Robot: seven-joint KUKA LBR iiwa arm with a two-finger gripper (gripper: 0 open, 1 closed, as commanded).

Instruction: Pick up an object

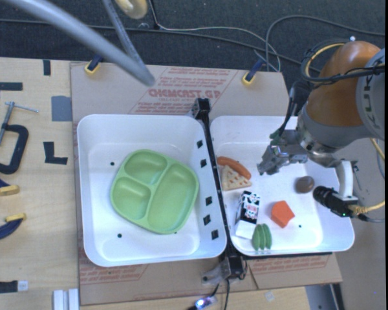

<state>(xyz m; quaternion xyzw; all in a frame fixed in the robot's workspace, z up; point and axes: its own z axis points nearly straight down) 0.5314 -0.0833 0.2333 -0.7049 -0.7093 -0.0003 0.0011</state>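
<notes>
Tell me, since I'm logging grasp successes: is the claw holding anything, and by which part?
Nothing is held. The claw hangs above the right bin's floor, with nothing between its fingers.

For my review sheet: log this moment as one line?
arm: over right white bin | pincer: above bin floor, nothing seen held | nearest: hot-dog toy | green divided plate: left bin

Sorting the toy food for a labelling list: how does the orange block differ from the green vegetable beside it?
The orange block is orange and boxy with flat faces; the green vegetable is green, rounded and elongated. The block lies further from the bin divider, the vegetable nearer the front rim. Both lie loose in the right bin.
</notes>
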